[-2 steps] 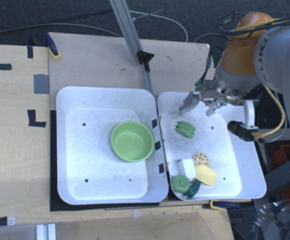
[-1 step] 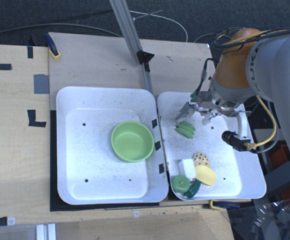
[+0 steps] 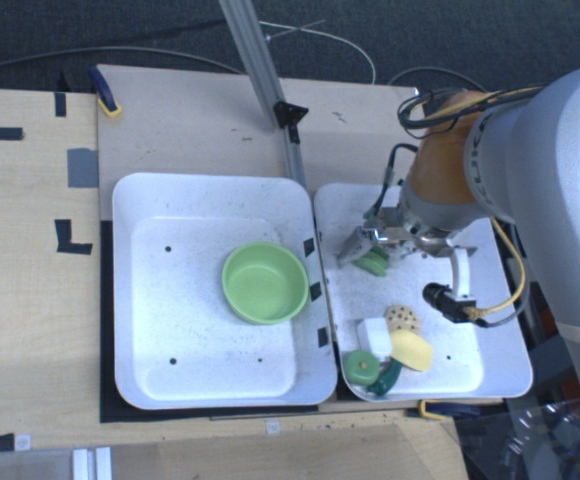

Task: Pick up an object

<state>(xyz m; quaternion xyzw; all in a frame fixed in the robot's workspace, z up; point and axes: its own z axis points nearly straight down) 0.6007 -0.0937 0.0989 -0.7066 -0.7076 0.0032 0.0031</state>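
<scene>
Green block [image 3: 373, 262] in right bin [image 3: 490, 368], upper left part — my tool [image 3: 370, 245] right over it, fingers' state I cannot tell; looks small, light, stiff — I'd pinch across its short sides

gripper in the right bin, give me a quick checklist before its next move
1. Gripper is over the right bin: ok.
2. A target lies at the gripper: ok, a small green object sits right at the fingertips.
3. Green object clamped between the fingers: cannot tell, the wrist hides the contact.
4. Other items are apart from the gripper: ok, the yellow piece, white block and speckled tan piece lie together near the bin's front edge.
5. Green bowl out of the way: ok, it sits in the left bin.
6. Cable off the wrist clear of the items: cannot tell.
</scene>
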